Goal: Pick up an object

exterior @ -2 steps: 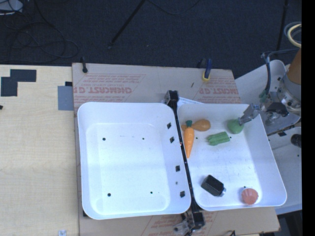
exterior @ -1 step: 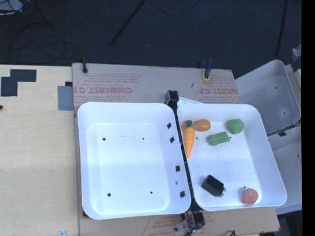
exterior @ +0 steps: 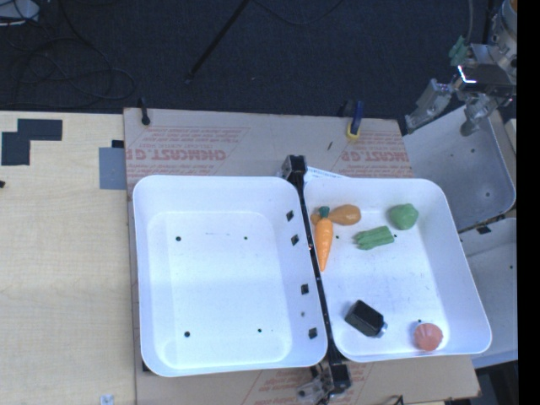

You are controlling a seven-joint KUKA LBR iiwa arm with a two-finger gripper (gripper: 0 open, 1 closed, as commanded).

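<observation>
On the brown cardboard bench, the right shiny white plastic bin point(exterior: 456, 243) holds a smooth orange toy carrot point(exterior: 323, 241), a bumpy green block point(exterior: 374, 238) and a small black box point(exterior: 364, 318). The metal gripper point(exterior: 472, 99) hangs up at the right; I cannot tell its state.

Glossy white plastic bins point(exterior: 218, 194); matt cardboard sheet point(exterior: 253, 146) beneath.

Both bins are plain white: the left bin point(exterior: 160, 201) and the right bin point(exterior: 456, 226). In the right one lie an orange carrot point(exterior: 323, 245) with a green top, an orange-yellow piece point(exterior: 344, 215), a light green lump point(exterior: 403, 216), a darker green piece point(exterior: 374, 238), a black block point(exterior: 364, 319) and a pinkish-red ball point(exterior: 428, 337). The tabletop point(exterior: 59, 251) is pale wood.
</observation>
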